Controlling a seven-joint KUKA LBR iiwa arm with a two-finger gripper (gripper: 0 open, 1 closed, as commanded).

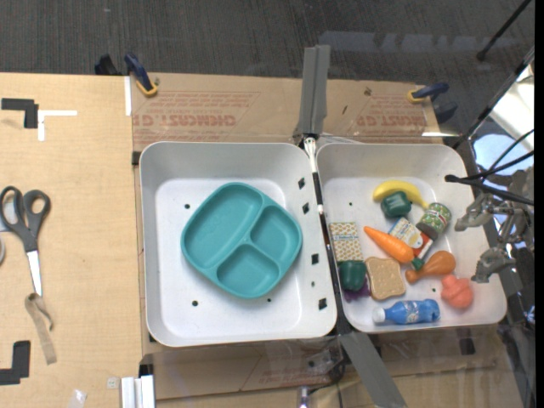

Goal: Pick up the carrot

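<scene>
Here the carrot (390, 243) lies slanted in the right bin (340, 161) — among other toy food, just left of a small carton (406, 232). The gripper (491, 238) sits at that bin's right edge; jaw state — cannot tell.

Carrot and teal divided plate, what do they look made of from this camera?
The orange tapered toy carrot in the right white bin looks like moulded plastic: uniform colour, smooth and slightly glossy, though rubber can't be ruled out. The teal three-compartment plate in the left white bin looks like hard matte plastic, with even colour and soft rounded moulded ridges.
</scene>
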